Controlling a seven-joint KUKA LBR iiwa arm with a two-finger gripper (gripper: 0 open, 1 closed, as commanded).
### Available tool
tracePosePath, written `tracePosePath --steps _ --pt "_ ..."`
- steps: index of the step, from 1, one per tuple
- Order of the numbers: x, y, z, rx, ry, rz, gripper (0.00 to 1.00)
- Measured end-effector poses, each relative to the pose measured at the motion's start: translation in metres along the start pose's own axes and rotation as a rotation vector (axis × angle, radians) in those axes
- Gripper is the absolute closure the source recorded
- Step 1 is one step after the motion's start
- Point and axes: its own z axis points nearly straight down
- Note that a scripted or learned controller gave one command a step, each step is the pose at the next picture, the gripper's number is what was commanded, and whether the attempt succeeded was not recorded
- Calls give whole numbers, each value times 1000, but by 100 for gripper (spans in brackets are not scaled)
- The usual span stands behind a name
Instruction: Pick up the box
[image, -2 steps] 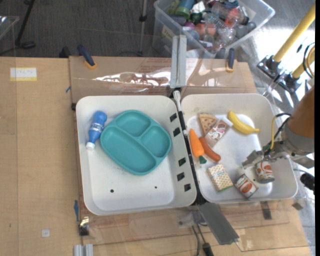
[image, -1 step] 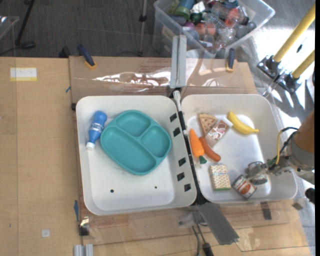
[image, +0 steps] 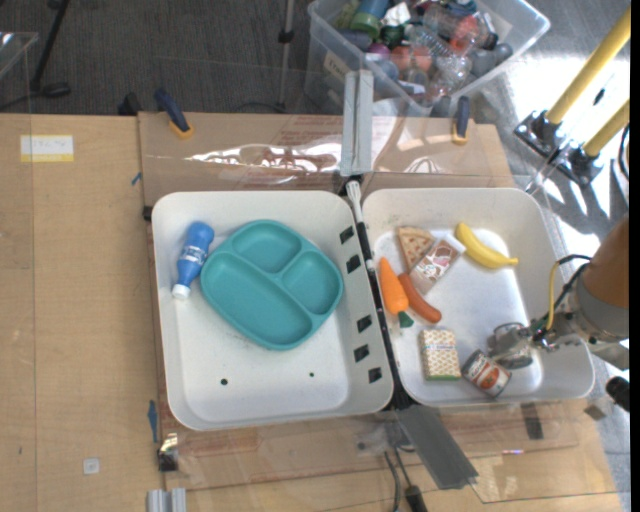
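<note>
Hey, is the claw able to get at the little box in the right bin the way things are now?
Probably yes. The box lies flat with open floor above it, and the claw sits just to its right. The can lies close between them at the box's lower right corner, so a top-down approach looks safest.

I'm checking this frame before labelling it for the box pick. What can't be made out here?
- Metal claw, camera view: too small and blurred to read its grip.
- Grey arm: cut off by the right edge.
- Small cream cardboard box: print too small.
- Clear plastic tub: cut off at the top, contents jumbled.
</note>
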Motion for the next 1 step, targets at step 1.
tracePosePath --steps 1 --pt "-8 37 0 4 6 -8 0"
